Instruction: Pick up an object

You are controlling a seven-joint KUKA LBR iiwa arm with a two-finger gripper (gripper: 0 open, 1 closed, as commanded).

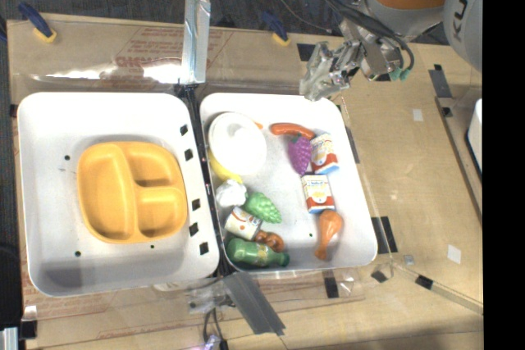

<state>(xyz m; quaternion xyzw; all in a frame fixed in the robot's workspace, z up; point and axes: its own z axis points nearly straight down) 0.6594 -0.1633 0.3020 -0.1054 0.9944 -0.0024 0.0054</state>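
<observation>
My gripper (325,78) hangs over the far rim of the right bin (361,209), just beyond the toys. Its fingers stand open with nothing between them. The right bin holds several toy foods: a red sausage (291,129), purple grapes (300,152), a small red-and-white bottle (325,152), a little carton (317,193) and an orange drumstick (328,230). A white bowl (238,143) rests on something yellow at the bin's far left. Near the front left lie a green vegetable (264,207), a white piece (230,193), a small can (246,223) and a green bottle (258,254).
The left bin (49,135) holds a yellow divided plate (131,191). A silver strip of tape (196,37) stands up behind the joint between the bins. Bare bench lies to the right of the right bin.
</observation>
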